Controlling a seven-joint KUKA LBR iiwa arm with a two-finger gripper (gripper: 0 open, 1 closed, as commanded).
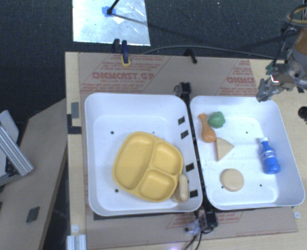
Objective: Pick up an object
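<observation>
Where the arm reaches in from the right: the jaws (264, 92) hang over the far right corner of the right bin, just outside its rim.
Jaws, opening: cannot tell; the tips are small and dark against the bin's edge, and nothing is seen between them.
Arm: the grey wrist with its orange band (305, 52) sits at the upper right, above the tabletop (231, 69).
Right bin (286, 155): white and shallow, holding five small things, all lying loose.
Blue bottle (268, 155): lying near the bin's right wall, white cap toward the far side, the nearest thing to the jaws yet well apart from them.
Green ball (216, 120): at the far left of the bin, touching or just beside the orange drumstick.
Orange drumstick (207, 128): by the bin's left wall, its thick end toward the camera.
Tan wedge (222, 148): just beside the drumstick, near the bin's middle.
Round tan cookie (231, 179): nearer the front of the bin, apart from the wedge.
Left bin (99, 139): carries a yellow divided plate (148, 166), with three compartments.
Beige roll (182, 187): at the plate's front right edge, touching it.
</observation>
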